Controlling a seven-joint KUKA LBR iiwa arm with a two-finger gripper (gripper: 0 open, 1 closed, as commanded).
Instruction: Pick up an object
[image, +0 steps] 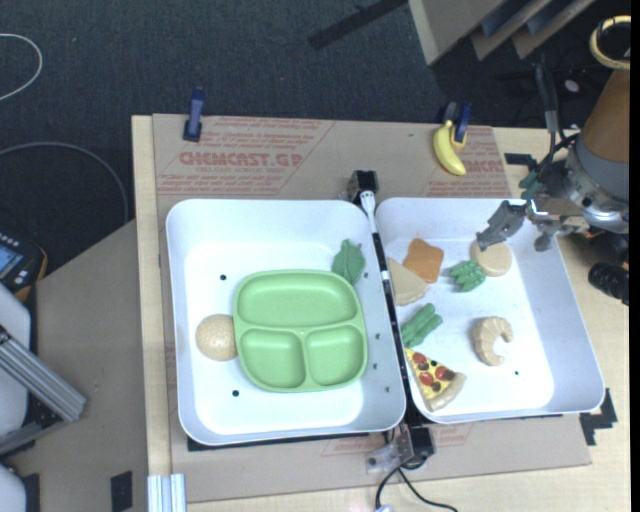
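Nothing is picked yet, as far as I can judge: every item lies flat in a bin. The likeliest target is the round cracker in the right bin, since my tool hangs just above its upper edge. I see one grey finger slanting down toward it, but I cannot tell how the tool is set. Nothing shows between its parts, so I count it as holding nothing.

Outward from the cracker: a green sprig touches its left side, so a closing grip could catch both. Further left sit an orange slab and a pale wedge. Below the cracker lies a croissant, well apart, with bare floor between. Lower left of it are green beans and a pizza slice.

The bin's top and right walls run near the cracker, so room is tighter there; the open side is downward. Far left of the cracker, the left bin holds a green tray, a bun and a leaf. A banana lies on the surface above the cracker.
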